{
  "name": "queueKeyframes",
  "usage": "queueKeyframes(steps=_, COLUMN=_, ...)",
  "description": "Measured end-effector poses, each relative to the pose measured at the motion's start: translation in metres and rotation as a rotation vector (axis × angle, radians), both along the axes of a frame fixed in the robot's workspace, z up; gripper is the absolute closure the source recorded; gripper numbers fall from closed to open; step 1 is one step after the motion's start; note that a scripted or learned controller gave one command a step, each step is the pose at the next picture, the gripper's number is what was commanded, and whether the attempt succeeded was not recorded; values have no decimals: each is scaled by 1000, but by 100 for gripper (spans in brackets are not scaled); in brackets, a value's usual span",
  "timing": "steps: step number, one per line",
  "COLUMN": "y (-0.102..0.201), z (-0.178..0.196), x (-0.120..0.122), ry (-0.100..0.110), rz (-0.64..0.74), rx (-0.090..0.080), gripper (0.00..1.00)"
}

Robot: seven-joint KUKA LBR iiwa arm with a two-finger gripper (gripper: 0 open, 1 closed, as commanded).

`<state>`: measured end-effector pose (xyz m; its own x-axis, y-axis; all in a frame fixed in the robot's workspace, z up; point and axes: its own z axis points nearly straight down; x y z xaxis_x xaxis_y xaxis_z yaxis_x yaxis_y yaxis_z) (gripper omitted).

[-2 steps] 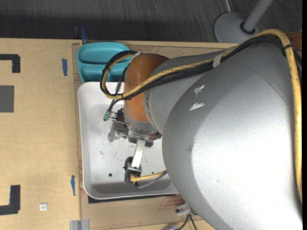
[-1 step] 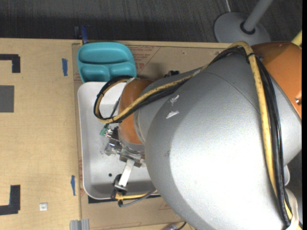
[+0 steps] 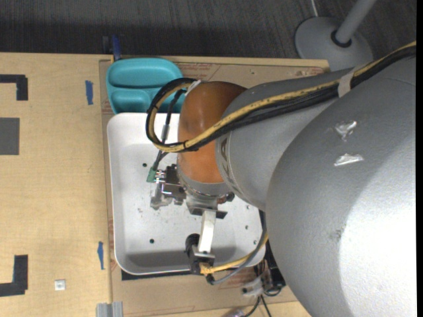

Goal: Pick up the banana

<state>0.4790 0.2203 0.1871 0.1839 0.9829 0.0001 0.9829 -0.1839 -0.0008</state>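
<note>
Cardboard-covered bench (image 3: 53, 177) is carrying a white bin (image 3: 129, 197), over which the arm (image 3: 264, 157) is reaching from the right, hiding the gripper, while a teal tray (image 3: 135, 81) is sitting beyond.

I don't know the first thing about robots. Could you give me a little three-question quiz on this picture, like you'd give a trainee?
1. True or false: the arm's orange band sits above the white bin.
2. What colour is the moulded object at the bin's top edge in the picture? A) red B) teal C) black
3. Short answer: from which side of the picture does the grey arm reach in?

Key: 1 true; 2 B; 3 the right.
</note>
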Motion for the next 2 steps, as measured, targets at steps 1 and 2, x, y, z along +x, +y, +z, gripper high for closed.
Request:
queueKeyframes(steps=1, y=5, z=-101, x=0, ry=-1, rz=170, rx=2, gripper=0)
queueKeyframes(steps=2, y=6, z=-90, x=2, ry=-5, rz=169, rx=4, gripper=100)
